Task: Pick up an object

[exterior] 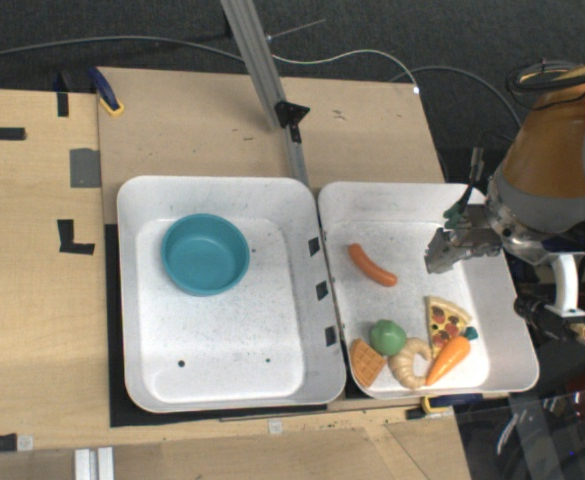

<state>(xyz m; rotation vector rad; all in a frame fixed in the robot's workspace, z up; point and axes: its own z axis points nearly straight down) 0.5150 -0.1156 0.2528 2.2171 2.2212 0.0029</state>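
Grey pincer [444,258] (grip state unclear) hovers right of orange sausage [372,265].

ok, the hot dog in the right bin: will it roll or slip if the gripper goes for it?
The hot dog looks like a smooth, rounded toy sausage, so it probably rolls sideways if nudged off-centre. It lies alone on the bin floor, so nothing would stop it. Likely light and stiff. The gripper sits to its right.

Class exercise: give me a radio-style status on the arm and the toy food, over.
End effector above right bin, nothing seen held. Sausage nearest, lying apart. Pizza slice, carrot clustered below.
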